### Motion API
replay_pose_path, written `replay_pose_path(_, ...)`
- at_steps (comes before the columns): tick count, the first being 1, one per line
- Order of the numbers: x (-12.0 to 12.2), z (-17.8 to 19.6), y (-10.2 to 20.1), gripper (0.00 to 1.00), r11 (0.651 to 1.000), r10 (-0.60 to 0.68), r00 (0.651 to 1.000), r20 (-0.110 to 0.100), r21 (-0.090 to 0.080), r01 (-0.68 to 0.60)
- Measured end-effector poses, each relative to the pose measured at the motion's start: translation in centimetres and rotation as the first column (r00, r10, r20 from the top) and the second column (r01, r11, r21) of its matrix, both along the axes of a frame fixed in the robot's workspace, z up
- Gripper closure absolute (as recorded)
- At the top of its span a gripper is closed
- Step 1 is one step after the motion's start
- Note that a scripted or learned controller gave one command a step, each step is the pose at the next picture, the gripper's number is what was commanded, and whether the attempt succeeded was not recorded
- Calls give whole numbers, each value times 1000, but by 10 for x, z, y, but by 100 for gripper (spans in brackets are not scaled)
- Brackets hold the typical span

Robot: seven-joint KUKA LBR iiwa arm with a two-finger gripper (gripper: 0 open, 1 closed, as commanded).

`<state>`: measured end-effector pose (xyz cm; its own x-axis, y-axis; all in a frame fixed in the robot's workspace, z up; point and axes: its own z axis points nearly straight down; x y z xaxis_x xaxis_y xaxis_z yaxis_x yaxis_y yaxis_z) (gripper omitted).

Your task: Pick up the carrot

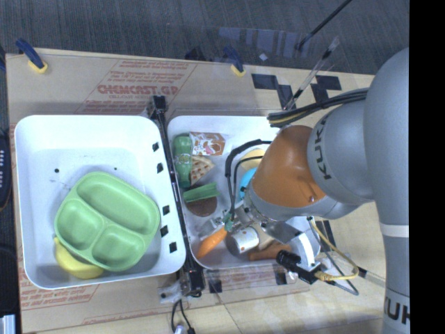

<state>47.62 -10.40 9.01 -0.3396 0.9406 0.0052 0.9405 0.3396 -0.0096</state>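
Apparently mid-approach: gripper [233, 229] hangs low in the right bin [208, 125] just beside the carrot [211, 243], which lies by the bin's near-left corner, finger state can't tell, so next move wants centring over carrot & closing.

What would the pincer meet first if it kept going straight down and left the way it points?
Most likely the carrot: the pincer aims at it low in the right bin, just beside its upper end. Depth is unclear from above, so it could land on the bin floor next to it.
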Motion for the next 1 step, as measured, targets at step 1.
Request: replay_pose_path(1,4,12,-1,100,1000,10,1000,5,-2,-10)
